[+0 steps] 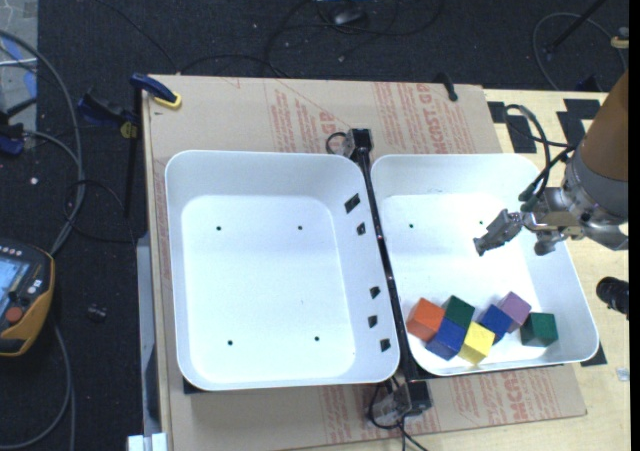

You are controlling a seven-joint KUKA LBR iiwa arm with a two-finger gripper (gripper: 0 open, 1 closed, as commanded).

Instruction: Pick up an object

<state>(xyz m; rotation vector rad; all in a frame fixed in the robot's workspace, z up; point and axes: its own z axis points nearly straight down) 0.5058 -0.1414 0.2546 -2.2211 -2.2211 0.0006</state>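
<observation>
Several small blocks lie clustered at the near end of the right bin [430, 189]: an orange block [426, 318], a dark green block [459, 310], two blue blocks [447, 338] [495, 321], a yellow block [478, 343], a purple block [515, 306] and a green block [540, 328]. My gripper [520, 238] hangs over the right bin's middle right, above and beyond the blocks. It is open, its two fingers spread wide with nothing between them. It touches no block.
The left bin [190, 239] sits beside the right one, parted by a black divider with clips [375, 239]. Both rest on a cardboard sheet [300, 109]. Cables and a yellow-handled clamp [158, 91] lie beyond the bench's far left corner.
</observation>
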